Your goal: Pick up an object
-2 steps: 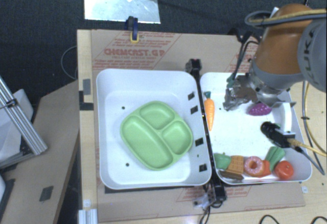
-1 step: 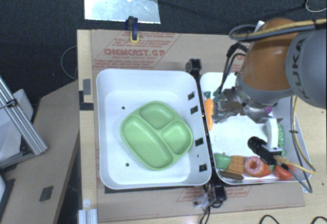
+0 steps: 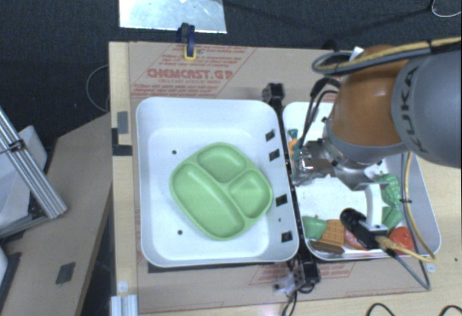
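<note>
Objects (image 3: pixel 346 231) in right white bin (image 3: pixel 427 217) on cardboard-covered bench (image 3: pixel 195 73); fingers' state unclear.

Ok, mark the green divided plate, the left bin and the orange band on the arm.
green divided plate (image 3: pixel 220 190): camera view, on its centre ridge.
left bin (image 3: pixel 162 127): camera view, on bare floor near its upper left corner.
orange band (image 3: pixel 364 109): camera view, on its middle.

I have one fixed camera, mounted above the bench (image 3: pixel 216 69) and tilted down at a slant, far enough back to take in both white bins whole. The left bin (image 3: pixel 155 156) sits near the middle of my view, the right bin (image 3: pixel 314 199) toward its right side. The bench's far edge lies toward the top, and the arm (image 3: pixel 404 105) reaches in from the right, crossing over the right bin.
</note>
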`<state>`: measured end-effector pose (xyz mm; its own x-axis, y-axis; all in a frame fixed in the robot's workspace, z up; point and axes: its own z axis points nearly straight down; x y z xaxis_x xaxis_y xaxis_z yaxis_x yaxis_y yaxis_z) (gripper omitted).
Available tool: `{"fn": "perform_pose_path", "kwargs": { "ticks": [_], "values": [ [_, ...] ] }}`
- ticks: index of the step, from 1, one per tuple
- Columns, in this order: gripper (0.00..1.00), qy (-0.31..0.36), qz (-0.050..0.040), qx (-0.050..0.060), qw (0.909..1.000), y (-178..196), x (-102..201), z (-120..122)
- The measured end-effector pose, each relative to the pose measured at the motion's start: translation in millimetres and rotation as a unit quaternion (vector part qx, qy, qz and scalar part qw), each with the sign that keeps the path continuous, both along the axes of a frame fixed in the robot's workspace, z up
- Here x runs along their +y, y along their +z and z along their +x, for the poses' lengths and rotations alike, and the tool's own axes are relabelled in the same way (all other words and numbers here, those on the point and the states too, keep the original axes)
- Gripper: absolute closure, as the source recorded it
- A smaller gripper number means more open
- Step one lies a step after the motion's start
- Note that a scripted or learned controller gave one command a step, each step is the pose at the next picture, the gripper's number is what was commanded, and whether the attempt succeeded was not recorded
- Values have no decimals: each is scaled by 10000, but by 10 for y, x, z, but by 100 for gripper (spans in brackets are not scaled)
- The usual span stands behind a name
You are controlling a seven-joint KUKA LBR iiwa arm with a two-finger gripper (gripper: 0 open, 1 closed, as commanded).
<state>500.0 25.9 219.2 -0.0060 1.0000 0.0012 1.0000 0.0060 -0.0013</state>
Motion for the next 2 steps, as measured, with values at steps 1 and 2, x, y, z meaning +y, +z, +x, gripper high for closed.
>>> {"fn": "perform_pose_path", "kwargs": {
  "ticks": [1,2],
  "values": [
    [100,-27,-6,-18,10000,149,-112,61],
    [100,-29,-4,1,10000,-55,-91,69]
  ]
}}
